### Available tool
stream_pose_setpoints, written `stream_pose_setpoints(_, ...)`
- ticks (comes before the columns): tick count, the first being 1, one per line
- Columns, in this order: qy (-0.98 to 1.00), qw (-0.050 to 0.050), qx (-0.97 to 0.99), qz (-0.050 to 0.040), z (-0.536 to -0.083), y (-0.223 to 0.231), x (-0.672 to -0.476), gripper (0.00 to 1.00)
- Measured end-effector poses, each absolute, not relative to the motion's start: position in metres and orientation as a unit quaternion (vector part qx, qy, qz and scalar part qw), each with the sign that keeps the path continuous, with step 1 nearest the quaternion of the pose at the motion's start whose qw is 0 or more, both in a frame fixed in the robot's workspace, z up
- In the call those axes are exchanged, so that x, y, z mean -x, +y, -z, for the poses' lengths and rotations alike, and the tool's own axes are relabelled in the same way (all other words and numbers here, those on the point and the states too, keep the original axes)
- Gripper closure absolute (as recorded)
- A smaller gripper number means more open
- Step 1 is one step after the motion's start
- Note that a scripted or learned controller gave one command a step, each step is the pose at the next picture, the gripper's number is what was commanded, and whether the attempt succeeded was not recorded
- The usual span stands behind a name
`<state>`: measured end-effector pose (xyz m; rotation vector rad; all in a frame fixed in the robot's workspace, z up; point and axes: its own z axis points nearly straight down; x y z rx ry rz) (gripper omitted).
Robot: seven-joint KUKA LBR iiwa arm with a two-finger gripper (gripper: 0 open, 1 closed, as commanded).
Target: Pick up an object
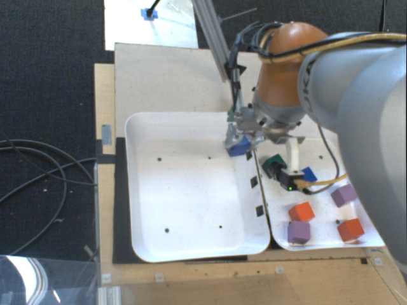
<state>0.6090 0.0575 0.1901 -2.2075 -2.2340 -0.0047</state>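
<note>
The blue block (240, 148) sits right under the gripper (241, 137), at the right edge of the left bin (184, 234), close to the divide between the two bins. From my screen the fingers seem to come down on either side of it, with the block poking out just below them, so I read it as clamped between the jaws, narrowly closed on it. I cannot tell whether it is lifted off the bin floor or resting on it.

The arm (356, 88) comes in from the right, its orange band (283, 65) directly above the wrist, and it covers much of the right bin (318, 243). In that right bin I see an orange cube (301, 212), a purple cube (298, 232) just in front of it, a second orange cube (350, 229) nearer the right, and another purple cube (343, 196) partly tucked beneath the arm. A dark green object (275, 164) and a small blue piece (309, 174) lie close to the wrist cabling.
</note>
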Motion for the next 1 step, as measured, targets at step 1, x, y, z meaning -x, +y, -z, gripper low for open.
stream_pose_setpoints(1,-0.710,0.000,0.704,0.0014,-0.1903,0.0731,-0.6286,1.00)
